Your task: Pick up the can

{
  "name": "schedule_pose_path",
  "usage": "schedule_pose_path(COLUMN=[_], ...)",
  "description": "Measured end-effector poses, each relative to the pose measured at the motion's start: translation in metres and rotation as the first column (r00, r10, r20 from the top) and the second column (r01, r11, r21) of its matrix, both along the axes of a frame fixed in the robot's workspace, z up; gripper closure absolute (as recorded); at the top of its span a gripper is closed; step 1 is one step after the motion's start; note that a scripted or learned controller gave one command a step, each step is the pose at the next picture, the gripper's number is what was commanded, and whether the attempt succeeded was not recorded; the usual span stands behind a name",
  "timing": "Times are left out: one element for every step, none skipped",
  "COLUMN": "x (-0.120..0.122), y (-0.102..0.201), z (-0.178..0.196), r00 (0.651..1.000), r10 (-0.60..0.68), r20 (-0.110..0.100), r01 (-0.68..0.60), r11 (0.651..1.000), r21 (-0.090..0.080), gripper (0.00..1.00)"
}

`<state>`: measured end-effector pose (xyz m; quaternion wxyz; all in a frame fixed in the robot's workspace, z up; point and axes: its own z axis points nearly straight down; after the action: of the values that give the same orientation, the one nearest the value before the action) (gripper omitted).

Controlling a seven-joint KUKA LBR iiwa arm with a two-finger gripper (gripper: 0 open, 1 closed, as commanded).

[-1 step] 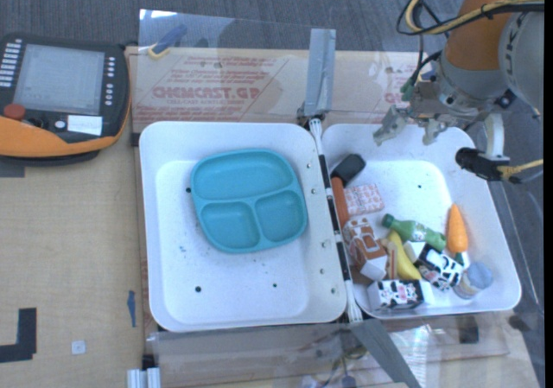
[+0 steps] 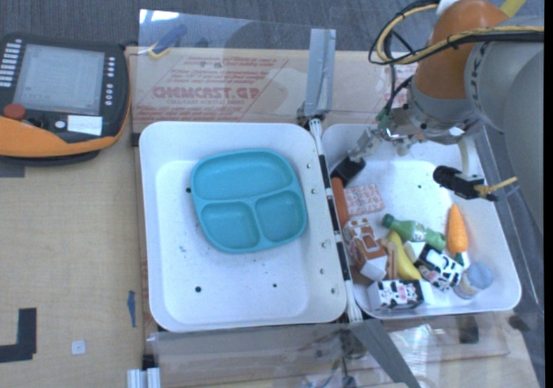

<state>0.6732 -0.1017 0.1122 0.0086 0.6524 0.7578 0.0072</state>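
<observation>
— In the camera view, where do we have the can [image 2: 473,277]?

— We take it to be the small grey-blue round thing in the right bin [image 2: 406,181], in the near corner on the arm's side, just below the carrot [image 2: 457,230] and touching the heap of toy food. It's small, so we hold that loosely.

— And the gripper [image 2: 361,151]?

— It's at the far corner of that same bin, by the wall shared with the left bin [image 2: 164,205]. So the can lies diagonally across the bin from it, well apart, with the bottle [image 2: 415,229] and the rest of the heap between.

— Its long axis?

— We seem to look at a round end, so we judge it upright; we can't be sure.

— Is the gripper spread or pressed together?

— We cannot tell; it's dark and foreshortened under the wrist. We see nothing held in it.
</observation>
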Motion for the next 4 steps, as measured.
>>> schedule_pose_path(x=[0.003, -0.005, -0.002, -0.001], y=[0.004, -0.033, -0.014, -0.008], z=[-0.008, 0.016, -0.003, -0.008], r00=[0.995, 0.979, 0.97, 0.999], r10=[-0.099, 0.203, 0.245, 0.047], r20=[0.007, -0.017, -0.009, -0.006], r01=[0.099, -0.203, -0.245, -0.047], r11=[0.995, 0.979, 0.969, 0.999], r21=[0.002, -0.003, -0.012, -0.012], gripper=[0.0, 0.0, 0.0, 0.0])
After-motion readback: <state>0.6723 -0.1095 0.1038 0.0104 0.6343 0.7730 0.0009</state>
